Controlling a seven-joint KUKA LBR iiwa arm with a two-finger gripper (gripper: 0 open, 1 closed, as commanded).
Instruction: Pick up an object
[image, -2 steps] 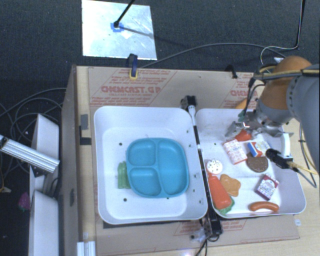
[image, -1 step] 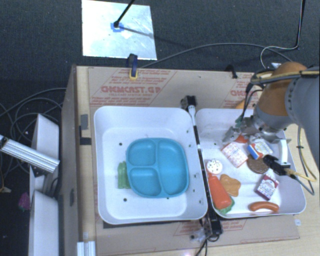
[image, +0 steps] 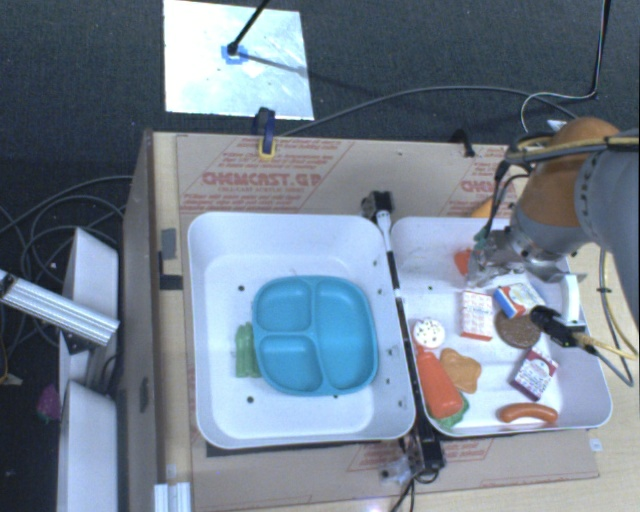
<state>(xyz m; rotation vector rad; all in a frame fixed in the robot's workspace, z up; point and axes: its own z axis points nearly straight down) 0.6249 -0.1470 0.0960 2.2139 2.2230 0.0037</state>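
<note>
My gripper (image: 492, 264) hangs low over the back part of the right bin (image: 430, 250), with the grey arm (image: 575, 205) coming in from the right. A small red object (image: 461, 262) lies just left of the gripper, partly hidden by it. In front of the gripper lie a red-and-white box (image: 477, 313), a blue-and-white packet (image: 516, 298) and a brown disc (image: 518, 329). Nearer the front are a carrot (image: 440, 386), a tan cookie (image: 463, 368), a white round piece (image: 428, 332), a small red carton (image: 534, 375) and a sausage (image: 527, 412).
The left bin (image: 225, 250) holds a blue divided plate (image: 314, 334) with a green piece (image: 245, 350) at its left edge. A black divider bar (image: 392, 290) runs between the bins. Cables trail around the arm at the right.
</note>
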